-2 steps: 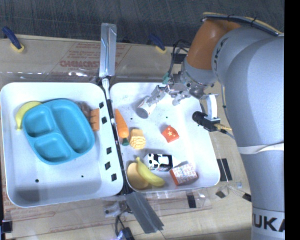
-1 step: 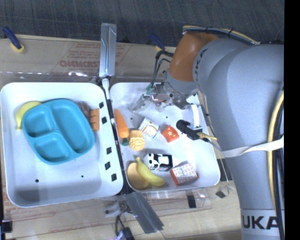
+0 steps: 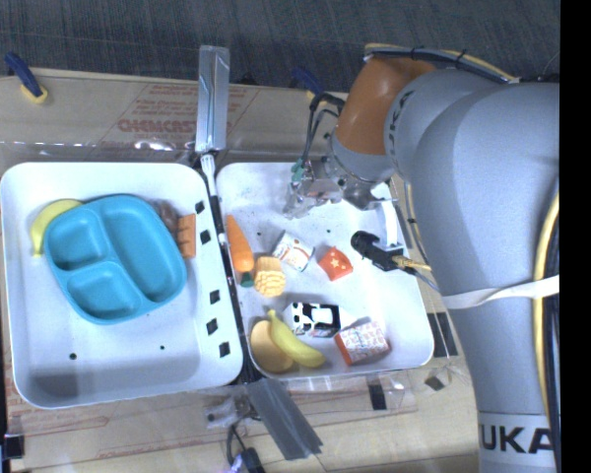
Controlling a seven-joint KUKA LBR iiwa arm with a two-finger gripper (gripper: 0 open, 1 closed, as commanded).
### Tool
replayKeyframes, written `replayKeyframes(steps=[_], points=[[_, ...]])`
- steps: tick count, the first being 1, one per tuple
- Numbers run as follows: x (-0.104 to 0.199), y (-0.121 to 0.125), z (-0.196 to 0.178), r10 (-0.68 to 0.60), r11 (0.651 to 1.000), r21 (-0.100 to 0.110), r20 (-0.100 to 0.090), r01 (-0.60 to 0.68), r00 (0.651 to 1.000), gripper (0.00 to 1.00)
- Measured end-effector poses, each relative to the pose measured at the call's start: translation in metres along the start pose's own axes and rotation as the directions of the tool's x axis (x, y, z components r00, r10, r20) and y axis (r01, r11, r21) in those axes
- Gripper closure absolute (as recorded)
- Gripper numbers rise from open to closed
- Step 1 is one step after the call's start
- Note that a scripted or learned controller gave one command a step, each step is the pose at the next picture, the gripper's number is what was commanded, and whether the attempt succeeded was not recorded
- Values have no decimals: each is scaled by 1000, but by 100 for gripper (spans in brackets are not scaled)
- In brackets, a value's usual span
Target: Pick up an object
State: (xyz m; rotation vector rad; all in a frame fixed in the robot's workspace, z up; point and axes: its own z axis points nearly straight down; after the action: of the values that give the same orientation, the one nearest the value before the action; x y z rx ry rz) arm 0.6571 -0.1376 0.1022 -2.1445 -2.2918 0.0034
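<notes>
- One blue plastic divided tray (image 3: 116, 254) is being held in the left white bin (image 3: 30, 363).
- Two yellow bananas (image 3: 295, 343) are being seen, one per bin.
- One metal two-finger gripper (image 3: 310, 197) is being hung over the right white bin (image 3: 414, 348); its grip cannot be told.

Robotics lab or test cell, not a home. Industrial grey KUKA arm (image 3: 473, 215) with orange band, partial brand lettering at lower right. Two shallow white bins (image 3: 20, 294) side by side on a cardboard-lined bench (image 3: 108, 106), held with blue clamps (image 3: 25, 75) and metal brackets (image 3: 213, 97). Dark carpet-like floor (image 3: 128, 13) beyond bench. Bin contents are toy props: plastic carrot (image 3: 239, 246), corn (image 3: 269, 278), bananas (image 3: 294, 344), small food boxes (image 3: 361, 341), blue divided tray (image 3: 116, 254). Staged grasp-data setup.
</notes>
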Motion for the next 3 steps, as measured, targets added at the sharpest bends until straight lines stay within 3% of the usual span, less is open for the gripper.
replayKeyframes(steps=[1, 2, 3], points=[[14, 1, -2, 522, 853, -3, -1, -522, 853, 100], [15, 1, -2, 522, 853, -2, -1, -522, 853, 0], [3, 0, -21, 594, 805, -1, 0, -594, 805, 0]])
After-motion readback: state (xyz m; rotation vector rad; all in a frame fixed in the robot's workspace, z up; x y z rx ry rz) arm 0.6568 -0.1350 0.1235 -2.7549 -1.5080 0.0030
